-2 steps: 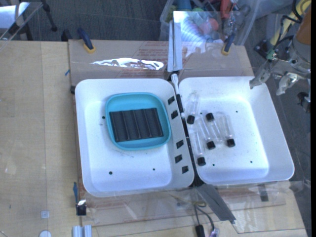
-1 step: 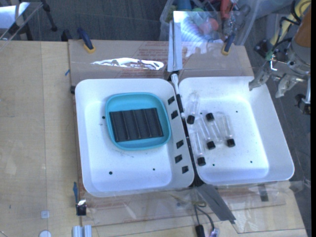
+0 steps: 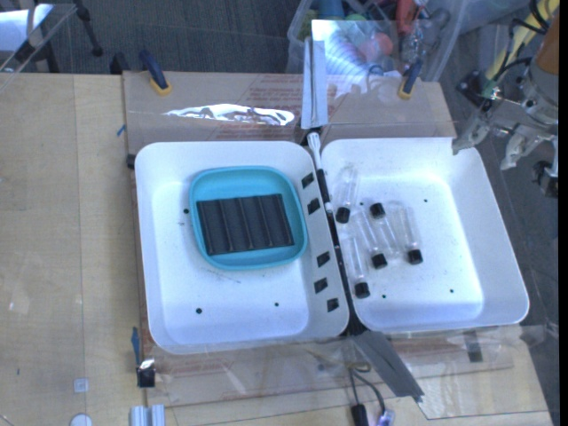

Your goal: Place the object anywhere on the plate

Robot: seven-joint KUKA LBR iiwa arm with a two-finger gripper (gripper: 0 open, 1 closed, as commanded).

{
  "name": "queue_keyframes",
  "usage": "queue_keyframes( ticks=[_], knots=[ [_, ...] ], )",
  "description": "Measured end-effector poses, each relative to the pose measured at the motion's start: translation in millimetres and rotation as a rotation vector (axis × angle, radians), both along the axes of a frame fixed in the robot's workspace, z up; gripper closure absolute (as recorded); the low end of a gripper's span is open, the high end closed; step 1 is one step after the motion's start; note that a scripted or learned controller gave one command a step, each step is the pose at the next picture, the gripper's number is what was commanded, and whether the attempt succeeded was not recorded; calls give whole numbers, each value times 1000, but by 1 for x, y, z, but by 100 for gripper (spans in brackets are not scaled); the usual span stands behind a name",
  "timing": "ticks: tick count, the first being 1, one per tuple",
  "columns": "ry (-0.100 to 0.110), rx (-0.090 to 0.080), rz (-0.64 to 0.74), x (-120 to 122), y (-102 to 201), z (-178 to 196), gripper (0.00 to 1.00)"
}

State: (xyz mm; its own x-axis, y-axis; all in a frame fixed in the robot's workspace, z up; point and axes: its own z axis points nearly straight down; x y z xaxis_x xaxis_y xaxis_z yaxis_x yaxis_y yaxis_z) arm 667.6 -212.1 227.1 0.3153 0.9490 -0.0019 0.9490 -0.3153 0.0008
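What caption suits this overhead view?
Blue plate in left bin, clear vials in right bin, claw beside it.

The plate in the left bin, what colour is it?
Light blue plate carrying a dark ribbed insert, in the camera view.

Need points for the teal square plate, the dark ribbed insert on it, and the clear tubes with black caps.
teal square plate [image 3: 206,187]: camera view, bare upper-left rim.
dark ribbed insert [image 3: 244,224]: camera view, middle of its grooved top.
clear tubes with black caps [image 3: 388,230]: camera view, body of one tube in the right bin's cluster.
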Motion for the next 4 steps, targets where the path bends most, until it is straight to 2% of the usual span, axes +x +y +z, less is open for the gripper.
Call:
queue_keyframes(
  ticks=[1, 2, 3, 4],
  knots=[
    [1, 0, -54, 0, -3, -2, 0],
    [0, 0, -112, 0, -3, 20, 0],
    [7, 3, -176, -1, 0, 6, 0],
    [6, 3, -243, -1, -3, 5, 0]
  ],
)
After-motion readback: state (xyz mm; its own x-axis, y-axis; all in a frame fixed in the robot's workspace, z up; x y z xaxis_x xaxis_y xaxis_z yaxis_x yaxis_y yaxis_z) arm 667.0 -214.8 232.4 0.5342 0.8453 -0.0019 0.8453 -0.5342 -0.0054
